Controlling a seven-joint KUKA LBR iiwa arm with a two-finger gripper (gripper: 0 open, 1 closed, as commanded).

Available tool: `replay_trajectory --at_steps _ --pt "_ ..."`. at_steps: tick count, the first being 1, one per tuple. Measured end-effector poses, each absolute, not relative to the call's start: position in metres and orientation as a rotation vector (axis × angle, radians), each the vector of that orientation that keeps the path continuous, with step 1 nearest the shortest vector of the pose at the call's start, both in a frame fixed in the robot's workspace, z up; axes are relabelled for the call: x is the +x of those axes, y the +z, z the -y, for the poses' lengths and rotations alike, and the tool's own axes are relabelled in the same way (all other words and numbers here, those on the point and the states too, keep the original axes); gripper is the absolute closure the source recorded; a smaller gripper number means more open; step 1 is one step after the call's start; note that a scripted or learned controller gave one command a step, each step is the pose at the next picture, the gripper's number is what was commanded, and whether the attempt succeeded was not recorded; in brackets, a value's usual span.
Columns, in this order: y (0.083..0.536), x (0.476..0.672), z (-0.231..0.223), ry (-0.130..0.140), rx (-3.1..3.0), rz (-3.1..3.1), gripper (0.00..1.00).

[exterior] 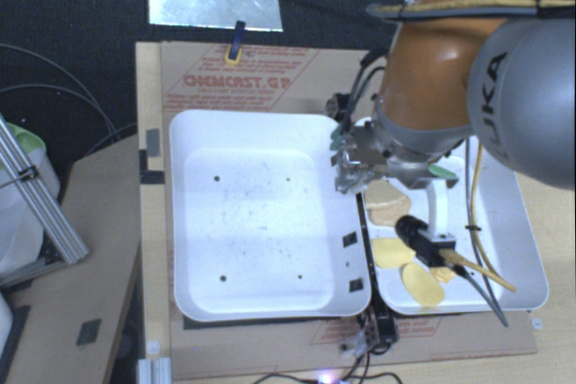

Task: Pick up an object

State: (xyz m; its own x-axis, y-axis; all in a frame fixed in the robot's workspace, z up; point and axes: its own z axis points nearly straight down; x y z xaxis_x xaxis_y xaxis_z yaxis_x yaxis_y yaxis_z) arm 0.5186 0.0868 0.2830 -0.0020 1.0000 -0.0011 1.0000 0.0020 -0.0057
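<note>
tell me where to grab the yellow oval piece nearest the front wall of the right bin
The yellow oval piece lies flat on the right bin floor, so come straight down from above and pinch its rim across the shorter width. Its thin, flat pose probably leaves no side to get under.

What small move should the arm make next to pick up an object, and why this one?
Probably shift the gripper slightly toward the front of the right bin and lower it onto the beige flat piece. The gripper hangs over that bin's left side, and this piece lies closest to it; the yellow discs lie further toward the front rim.
</note>
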Motion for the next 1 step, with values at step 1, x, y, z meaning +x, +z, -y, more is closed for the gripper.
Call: replay_trajectory --at_steps 1 --pt "0.2407 0.4853 -0.1008 0.002 -2.219 2.220 1.00"
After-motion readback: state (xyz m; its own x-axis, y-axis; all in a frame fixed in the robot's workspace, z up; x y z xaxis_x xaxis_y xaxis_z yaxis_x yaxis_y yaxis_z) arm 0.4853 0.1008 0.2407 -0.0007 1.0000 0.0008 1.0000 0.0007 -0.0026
